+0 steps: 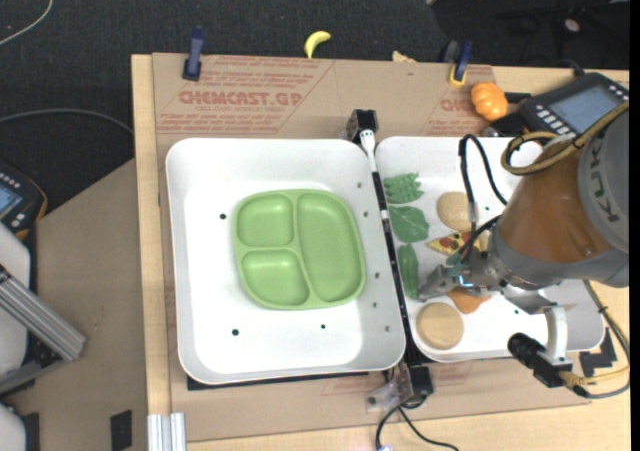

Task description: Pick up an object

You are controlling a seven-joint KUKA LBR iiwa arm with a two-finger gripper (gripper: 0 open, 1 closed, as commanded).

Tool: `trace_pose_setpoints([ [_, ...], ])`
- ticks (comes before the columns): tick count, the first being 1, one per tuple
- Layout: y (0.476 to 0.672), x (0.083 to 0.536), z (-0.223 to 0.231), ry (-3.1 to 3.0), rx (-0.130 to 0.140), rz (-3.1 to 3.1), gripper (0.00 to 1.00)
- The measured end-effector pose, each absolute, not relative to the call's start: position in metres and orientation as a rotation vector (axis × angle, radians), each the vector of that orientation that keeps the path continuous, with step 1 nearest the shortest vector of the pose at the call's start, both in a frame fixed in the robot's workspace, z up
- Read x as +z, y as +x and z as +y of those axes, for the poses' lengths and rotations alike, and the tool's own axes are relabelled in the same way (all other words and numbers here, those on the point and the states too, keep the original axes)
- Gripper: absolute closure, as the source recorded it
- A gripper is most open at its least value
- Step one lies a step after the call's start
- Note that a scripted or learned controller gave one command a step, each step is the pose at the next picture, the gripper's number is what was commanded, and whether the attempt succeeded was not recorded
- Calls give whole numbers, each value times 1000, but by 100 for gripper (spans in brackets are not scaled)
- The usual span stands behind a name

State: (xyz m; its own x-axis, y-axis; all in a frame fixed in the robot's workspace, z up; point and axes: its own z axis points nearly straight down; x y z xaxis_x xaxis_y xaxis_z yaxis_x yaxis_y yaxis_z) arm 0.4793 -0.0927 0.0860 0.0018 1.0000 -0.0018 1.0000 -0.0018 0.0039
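The right bin (430, 161) holds several small items: three green leafy pieces (409, 223), a beige ball (453, 208), a small yellow and red piece (443, 242), a tan round disc (439, 324) and an orange piece (470, 302). My gripper (440, 282) is low over the middle of this bin, just above the tan disc and beside the orange piece, which the wrist partly hides. The grey arm with its orange band (545, 219) covers the bin's right half. I cannot make out anything held.
In the left bin (190, 239) lies a green divided plate (298, 247). On the cardboard behind the bins are a small orange fruit (489, 100), a yellow toy banana (316, 41) and two blue clamps (193, 54). A black cable (478, 174) loops over the right bin.
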Motion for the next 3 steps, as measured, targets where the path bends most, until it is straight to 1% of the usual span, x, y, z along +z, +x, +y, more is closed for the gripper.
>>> trace_pose_setpoints([
  [1,481,97,-94,2218,4,2211,100],
  [2,481,190,-41,2210,12,2225,100],
  [3,558,185,-8,2212,7,2224,100],
])
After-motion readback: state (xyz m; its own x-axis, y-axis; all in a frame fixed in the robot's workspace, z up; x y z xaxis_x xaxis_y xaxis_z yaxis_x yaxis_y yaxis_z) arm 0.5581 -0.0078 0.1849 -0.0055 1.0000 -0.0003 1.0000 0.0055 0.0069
